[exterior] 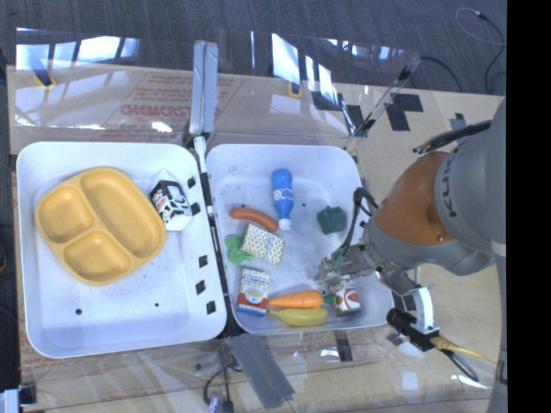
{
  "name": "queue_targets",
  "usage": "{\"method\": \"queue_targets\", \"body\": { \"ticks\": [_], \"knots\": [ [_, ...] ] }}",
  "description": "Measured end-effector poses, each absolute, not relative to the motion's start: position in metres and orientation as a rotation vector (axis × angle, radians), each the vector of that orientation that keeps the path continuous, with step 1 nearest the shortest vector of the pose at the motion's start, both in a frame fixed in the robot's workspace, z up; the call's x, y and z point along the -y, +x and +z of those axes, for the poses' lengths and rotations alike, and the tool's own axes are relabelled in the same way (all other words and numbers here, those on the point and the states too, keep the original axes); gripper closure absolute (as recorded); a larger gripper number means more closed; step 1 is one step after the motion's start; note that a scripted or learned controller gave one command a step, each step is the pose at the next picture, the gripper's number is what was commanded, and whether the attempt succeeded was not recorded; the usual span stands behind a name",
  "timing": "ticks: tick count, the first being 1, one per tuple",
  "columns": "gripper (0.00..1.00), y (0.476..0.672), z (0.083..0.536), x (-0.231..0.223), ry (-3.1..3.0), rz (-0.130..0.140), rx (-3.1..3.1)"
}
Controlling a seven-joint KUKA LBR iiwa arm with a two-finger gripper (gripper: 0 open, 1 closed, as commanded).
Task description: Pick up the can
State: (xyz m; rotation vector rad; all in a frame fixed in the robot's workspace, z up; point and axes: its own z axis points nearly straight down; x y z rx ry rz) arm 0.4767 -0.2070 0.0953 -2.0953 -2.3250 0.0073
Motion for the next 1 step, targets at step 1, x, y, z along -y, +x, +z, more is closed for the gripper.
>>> {"method": "queue_targets", "body": {
  "ticks": [1],
  "knots": [
    [1.0,0.5057,0.1911,0.1593,-2.215,0.005,2.219]
  ]
}}
